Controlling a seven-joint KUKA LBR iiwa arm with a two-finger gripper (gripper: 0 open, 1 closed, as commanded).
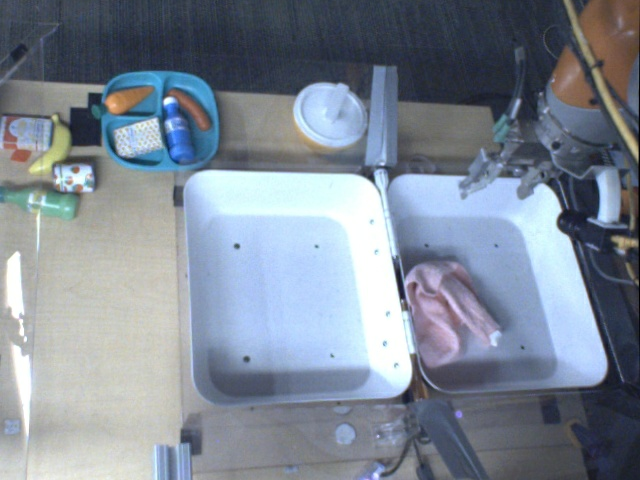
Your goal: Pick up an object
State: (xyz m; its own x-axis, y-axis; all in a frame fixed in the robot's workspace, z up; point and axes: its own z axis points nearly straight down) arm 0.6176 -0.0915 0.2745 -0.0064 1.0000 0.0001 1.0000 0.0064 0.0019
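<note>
Nearest the camera, so at the bottom of the shot, is the near rim of the left bin (pixel 300 393), and that one's got nothing in it, just bare white floor with a few small dots.

Going left to right: way over on the far left of the bench (pixel 90 318) there's a little pile of toy groceries, a banana (pixel 50 146), a small can (pixel 73 177) and a green bottle (pixel 40 202). Just right of those sits a blue divided tray (pixel 207 103) holding a carrot-looking thing, a blue bottle, something sausage-shaped and a speckled square. Looks like spare stock parked out of reach of the arm, my guess anyway. Then a white lidded tub (pixel 330 115) at the far edge, right behind the seam between the bins.

Right bin (pixel 585 353) has the only real candidate: a pink cloth (pixel 448 308), crumpled up on its left side, close to the divider wall and toward the near half.

Gripper (pixel 503 176) hangs over the far edge of the right bin, well apart from the cloth. Fingers look spread with nothing between them. I'd say it's staged high to drop in, so the pick hasn't started.
</note>
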